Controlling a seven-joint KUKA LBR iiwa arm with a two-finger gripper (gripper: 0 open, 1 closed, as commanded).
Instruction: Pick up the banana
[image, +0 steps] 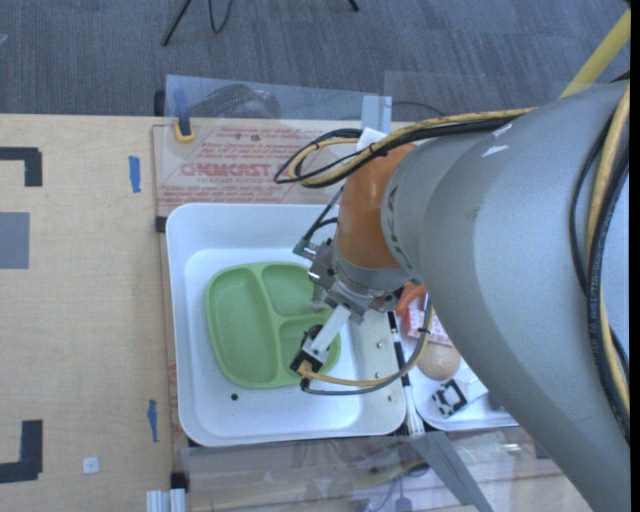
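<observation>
While the grey arm (520, 250) reaches in from three o'clock and spreads over most of the right bin (478, 418), its orange band (362, 215) hangs above the seam between the two bins. The gripper (338, 296) beneath it sits over the left bin (190, 300), at the three o'clock edge of the green plate (245, 320). From where I stand the wrist hides the working end, so I cannot tell whether the gripper is released, clenched or grasping anything. The green plate is a divided one, with one long compartment on its nine o'clock side and two smaller ones toward three o'clock. It lies flat on the floor of the left bin, with bare white floor toward six o'clock, where a small dark speck (234, 397) sits. In the nine o'clock strip of the right bin, just beside the arm, I make out a tan rounded thing (438, 361), a red-orange thing (412, 298) at twelve o'clock from it, and a small black-and-white thing (447, 398) at six o'clock from it. As for the banana, I cannot tell where it lies, nor which way its long axis runs or its ends point, since the arm covers much of the right bin. Both bins rest on a pale wooden bench (80, 300) stretching away toward nine o'clock.
</observation>
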